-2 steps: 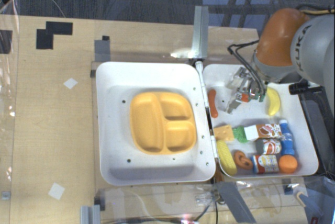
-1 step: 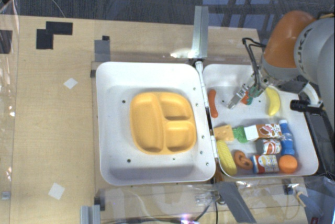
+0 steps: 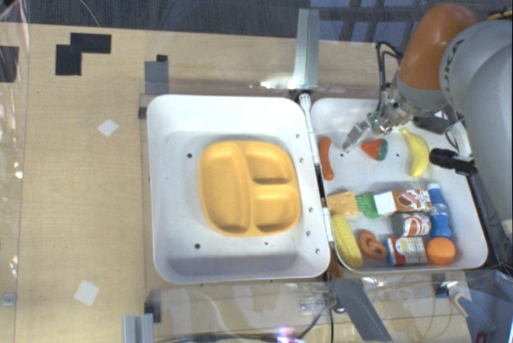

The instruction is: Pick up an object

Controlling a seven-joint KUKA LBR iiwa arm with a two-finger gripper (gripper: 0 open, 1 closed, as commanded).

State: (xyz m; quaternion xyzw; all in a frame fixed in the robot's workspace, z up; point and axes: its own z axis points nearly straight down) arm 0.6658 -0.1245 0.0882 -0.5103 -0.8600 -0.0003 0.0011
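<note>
- We saw a small red strawberry toy [image 3: 373,148] with a green top lying in the right bin [image 3: 478,249], near its back, between a red hot dog [image 3: 325,159] and a banana [image 3: 415,153]
- The arm [image 3: 473,69] reached in from the right, and its gripper [image 3: 365,131] hung just above the strawberry, fingers spread open, holding nothing
- Bare white floor lay around the strawberry; the other toys crowded the bin's near edge, and a yellow tray [image 3: 248,187] sat in the left bin [image 3: 168,173]

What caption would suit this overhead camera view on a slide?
Robot gripper hovers over toy food in the right bin; a yellow divided plate lies in the left bin.
</note>
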